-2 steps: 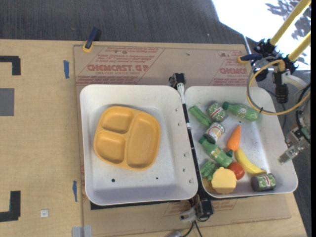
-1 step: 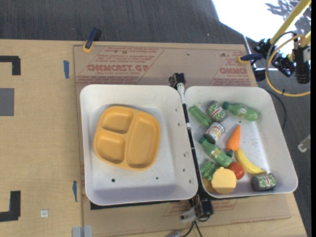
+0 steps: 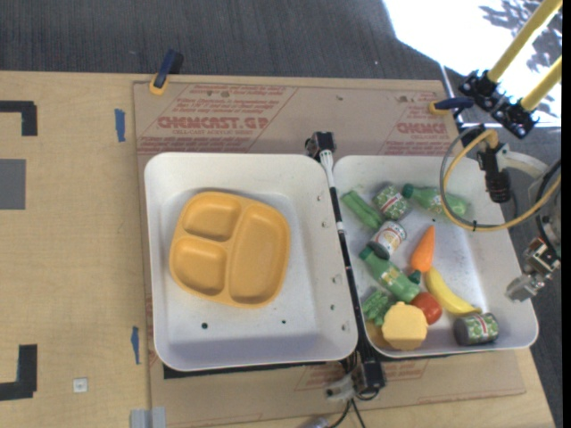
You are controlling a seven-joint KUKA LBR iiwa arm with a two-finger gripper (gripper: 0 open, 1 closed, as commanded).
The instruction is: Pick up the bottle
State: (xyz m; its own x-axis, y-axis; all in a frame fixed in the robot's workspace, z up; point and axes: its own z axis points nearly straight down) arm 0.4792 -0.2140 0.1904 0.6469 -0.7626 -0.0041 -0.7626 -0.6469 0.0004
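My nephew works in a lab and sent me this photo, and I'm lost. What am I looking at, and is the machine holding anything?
One camera looks down at a slant on a bench with two shallow white bins. The left bin holds a yellow divided plate. The right bin holds toy groceries: green bottles, one of them here, small cans, a carrot, a banana and a yellow block. The robot arm reaches in from the right. Its metal hand hangs by the right bin's edge, with nothing visibly in it. Its job is to pick up a bottle.

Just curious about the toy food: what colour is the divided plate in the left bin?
The divided plate is yellow-orange all over, seen clearly in the camera view, lying in the left white bin.
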